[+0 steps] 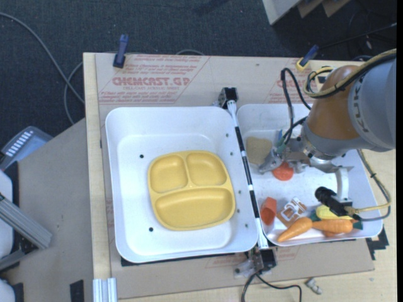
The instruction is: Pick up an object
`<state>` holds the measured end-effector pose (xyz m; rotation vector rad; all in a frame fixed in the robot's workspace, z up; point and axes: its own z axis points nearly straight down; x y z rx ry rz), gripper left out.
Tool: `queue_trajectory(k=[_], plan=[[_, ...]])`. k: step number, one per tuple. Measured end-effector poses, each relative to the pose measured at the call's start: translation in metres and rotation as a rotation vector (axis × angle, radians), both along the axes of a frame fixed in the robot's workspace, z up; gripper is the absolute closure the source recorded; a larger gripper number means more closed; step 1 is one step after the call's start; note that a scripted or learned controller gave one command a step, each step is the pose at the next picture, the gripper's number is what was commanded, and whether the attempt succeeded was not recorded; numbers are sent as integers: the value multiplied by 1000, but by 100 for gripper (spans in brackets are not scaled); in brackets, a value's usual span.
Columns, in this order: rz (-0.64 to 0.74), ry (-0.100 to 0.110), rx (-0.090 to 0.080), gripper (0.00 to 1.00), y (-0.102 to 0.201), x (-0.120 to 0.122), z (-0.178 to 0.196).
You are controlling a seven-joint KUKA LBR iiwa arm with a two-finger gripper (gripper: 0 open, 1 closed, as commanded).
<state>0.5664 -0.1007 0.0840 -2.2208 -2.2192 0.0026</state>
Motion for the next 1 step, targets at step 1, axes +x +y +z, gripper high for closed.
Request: queue_trajectory(k=[1], plan=[[-1, -3, 0, 100, 1, 1, 10]])
